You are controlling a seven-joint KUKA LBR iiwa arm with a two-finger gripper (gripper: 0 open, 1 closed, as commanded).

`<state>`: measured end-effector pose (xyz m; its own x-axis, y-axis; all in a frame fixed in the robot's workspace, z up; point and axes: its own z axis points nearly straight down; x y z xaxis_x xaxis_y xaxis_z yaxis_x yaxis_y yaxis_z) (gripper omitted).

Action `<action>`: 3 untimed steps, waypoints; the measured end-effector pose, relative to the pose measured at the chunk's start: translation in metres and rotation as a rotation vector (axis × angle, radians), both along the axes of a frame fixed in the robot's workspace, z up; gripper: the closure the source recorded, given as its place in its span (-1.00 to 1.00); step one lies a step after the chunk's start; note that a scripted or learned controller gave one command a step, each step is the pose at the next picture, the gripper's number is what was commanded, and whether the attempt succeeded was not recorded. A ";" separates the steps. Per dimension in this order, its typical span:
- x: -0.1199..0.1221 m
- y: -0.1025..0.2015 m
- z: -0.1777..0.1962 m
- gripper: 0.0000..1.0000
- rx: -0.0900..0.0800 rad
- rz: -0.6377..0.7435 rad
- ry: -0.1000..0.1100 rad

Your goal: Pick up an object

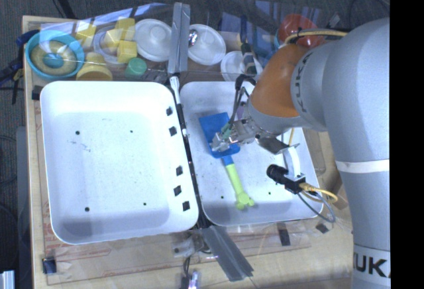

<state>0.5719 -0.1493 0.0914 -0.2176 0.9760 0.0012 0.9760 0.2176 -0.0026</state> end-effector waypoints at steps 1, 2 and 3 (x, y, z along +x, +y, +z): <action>0.000 0.000 0.000 -1.00 0.000 0.000 0.000; 0.000 0.000 0.000 -1.00 0.000 0.000 0.000; 0.000 0.000 0.000 -1.00 0.000 0.000 0.000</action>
